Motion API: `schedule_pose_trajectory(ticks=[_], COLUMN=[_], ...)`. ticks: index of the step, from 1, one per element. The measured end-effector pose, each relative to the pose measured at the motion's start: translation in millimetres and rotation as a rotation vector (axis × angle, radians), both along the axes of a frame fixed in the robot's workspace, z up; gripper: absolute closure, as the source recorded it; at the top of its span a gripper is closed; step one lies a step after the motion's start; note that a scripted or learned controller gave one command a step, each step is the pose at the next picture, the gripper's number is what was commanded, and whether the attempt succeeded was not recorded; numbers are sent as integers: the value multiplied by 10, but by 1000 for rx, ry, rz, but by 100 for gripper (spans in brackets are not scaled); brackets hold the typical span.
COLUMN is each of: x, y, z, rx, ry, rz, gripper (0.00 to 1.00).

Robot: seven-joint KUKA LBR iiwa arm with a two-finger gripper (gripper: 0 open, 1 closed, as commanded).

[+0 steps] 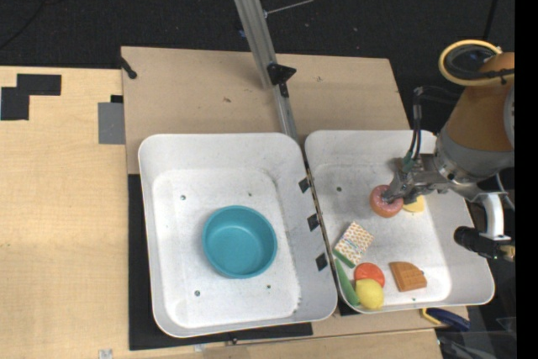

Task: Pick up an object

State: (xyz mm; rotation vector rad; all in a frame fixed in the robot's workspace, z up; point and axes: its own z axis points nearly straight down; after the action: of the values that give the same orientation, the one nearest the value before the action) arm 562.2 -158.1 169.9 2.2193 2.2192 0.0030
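Two white bins sit side by side on your worktop (67,206), and that is where everything plays out. Your left bin (168,172) carries a teal bowl (240,241), well apart from the action. Your right bin (353,155) is the busy one: the arm (479,126) reaches in from the right, and its end effector (406,189) is down low at a pink ring-shaped toy (386,202), with a small yellow piece (414,204) just beside it. Whether the end effector is spread or pressed together, you cannot tell from here; its tip blends into the clutter. Nothing looks lifted yet: the pink toy appears to lie on the bin floor, so judge the pick as approached but not done. Closing, lifting and clearing the bin remain. Near the front edge you have a brown wedge (408,276), a checkered cracker (354,241), a red ball (368,271) and a yellow lemon (370,293), all untouched.
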Motion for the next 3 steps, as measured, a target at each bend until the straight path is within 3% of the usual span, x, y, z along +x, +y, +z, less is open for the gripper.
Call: schedule_pose_trajectory(ticks=[2, 3], x=[-19, -37], y=[35, 571], z=[659, 632], rx=[0, 2], ry=[2, 4], rz=[0, 3], gripper=[100, 100])
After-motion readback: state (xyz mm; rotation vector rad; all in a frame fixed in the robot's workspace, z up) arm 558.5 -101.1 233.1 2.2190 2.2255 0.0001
